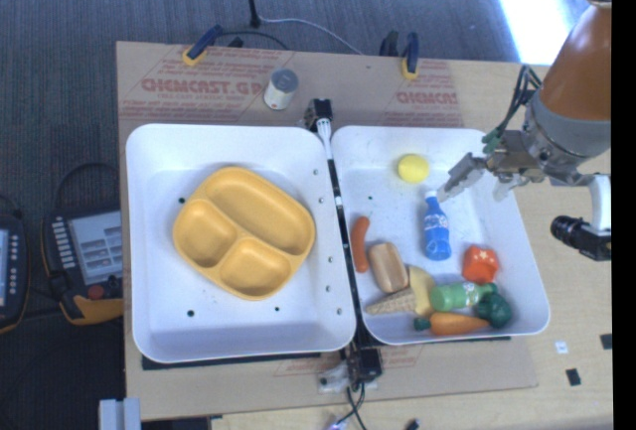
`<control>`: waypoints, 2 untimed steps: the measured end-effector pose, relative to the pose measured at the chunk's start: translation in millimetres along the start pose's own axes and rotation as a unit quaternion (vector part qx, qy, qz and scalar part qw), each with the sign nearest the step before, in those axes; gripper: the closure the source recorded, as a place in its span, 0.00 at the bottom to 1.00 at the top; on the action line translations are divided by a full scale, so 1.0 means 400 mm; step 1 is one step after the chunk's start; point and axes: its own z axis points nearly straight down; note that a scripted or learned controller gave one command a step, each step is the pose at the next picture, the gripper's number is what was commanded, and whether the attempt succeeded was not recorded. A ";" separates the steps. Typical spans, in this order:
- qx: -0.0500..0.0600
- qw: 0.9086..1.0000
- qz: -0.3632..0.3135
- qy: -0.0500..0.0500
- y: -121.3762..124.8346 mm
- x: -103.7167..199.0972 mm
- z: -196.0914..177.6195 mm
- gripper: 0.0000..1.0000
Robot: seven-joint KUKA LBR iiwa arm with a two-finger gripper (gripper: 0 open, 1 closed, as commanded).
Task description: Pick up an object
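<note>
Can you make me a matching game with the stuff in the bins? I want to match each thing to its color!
Things:
1. divided plate in the left bin
2. bottle
3. ball
4. pepper

Colors:
A. blue
B. red-orange
C. bright yellow
D. mustard yellow

Right pairs: 1-D, 2-A, 3-C, 4-B.
</note>
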 end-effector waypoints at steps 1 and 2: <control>0.001 1.000 0.000 0.000 0.006 0.026 0.255 0.00; -0.001 1.000 0.000 0.000 0.039 -0.048 0.397 0.00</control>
